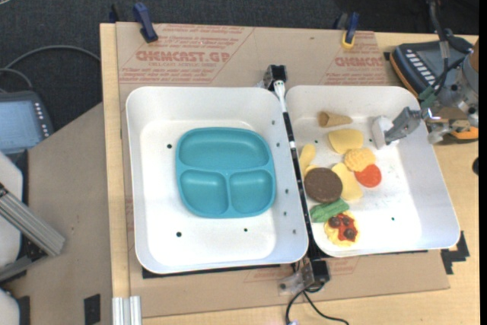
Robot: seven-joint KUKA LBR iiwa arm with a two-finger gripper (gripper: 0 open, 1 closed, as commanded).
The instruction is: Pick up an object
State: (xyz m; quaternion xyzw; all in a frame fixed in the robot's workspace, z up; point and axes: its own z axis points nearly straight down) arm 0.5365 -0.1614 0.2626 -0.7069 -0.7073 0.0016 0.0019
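Reaching in from the right edge of the frame, the grey arm hangs over the right bin. Its gripper sits over the upper right part of that bin, just right of the toy food. How far the tool is open cannot be told (it looks small and blurry), and no toy shows between its tips.

The toy food lies in a bunch in the left half of the right bin. A little tan cone is at the top. Below it sits a yellow chip. A round waffle cookie touches a red tomato slice just below it. A brown round patty lies at the left of the bunch, with a pale yellow piece above it. A green pea pod is under the patty, and a yellow piece with red bits is lowest of all.

The left bin holds a teal plate with three parts. Both bins rest on a brown board, held by blue clamps at the top.
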